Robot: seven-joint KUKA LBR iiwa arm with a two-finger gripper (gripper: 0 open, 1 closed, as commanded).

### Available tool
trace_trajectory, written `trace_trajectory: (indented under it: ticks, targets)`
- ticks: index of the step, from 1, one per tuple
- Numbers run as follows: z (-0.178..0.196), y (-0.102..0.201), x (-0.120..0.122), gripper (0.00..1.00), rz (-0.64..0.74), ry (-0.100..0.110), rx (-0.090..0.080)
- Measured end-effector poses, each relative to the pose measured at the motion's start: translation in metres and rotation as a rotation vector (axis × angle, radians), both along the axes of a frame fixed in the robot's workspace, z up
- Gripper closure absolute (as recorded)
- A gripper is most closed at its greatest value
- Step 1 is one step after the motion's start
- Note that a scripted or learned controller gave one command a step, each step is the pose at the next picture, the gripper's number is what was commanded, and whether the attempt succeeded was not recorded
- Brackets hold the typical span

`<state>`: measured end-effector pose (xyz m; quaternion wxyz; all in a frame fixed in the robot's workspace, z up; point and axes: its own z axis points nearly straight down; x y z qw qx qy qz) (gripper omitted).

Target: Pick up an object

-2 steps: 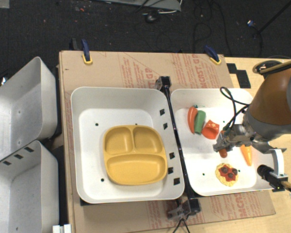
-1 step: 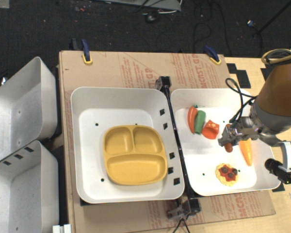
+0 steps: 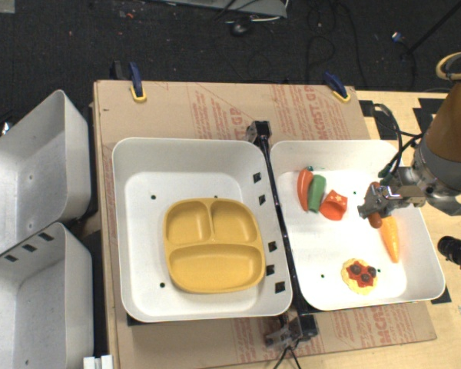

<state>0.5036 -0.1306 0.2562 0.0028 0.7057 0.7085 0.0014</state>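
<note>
My gripper point(image 3: 375, 204) is low over the right bin point(image 3: 415, 283), near its right side. An orange toy carrot point(image 3: 389, 239) lies just below it, its upper end touching or tucked under the gripper. Left of the gripper sit a red wedge-shaped toy point(image 3: 334, 205), a green piece point(image 3: 316, 193) and an orange-red piece point(image 3: 304, 189), close together. A small yellow disc with dark red toppings point(image 3: 359, 275) lies near the bin's front.
The left bin point(image 3: 138, 229) holds a yellow divided plate point(image 3: 213, 244). A black divider point(image 3: 275, 214) runs between the bins. Two more white bins point(image 3: 31, 175) stand off the bench at the left. Cables run along the bench's right side.
</note>
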Motion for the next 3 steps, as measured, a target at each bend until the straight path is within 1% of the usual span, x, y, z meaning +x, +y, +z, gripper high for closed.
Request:
trace_trajectory:
  ticks: [1, 2, 3]
  targets:
    - [0.005, 0.048, 0.028, 1.00, 0.004, 0.003, 0.002]
    - [-0.008, 0.098, 0.058, 1.00, 0.002, 0.004, 0.001]
    - [-0.023, 0.150, 0.074, 1.00, 0.004, 0.005, 0.002]
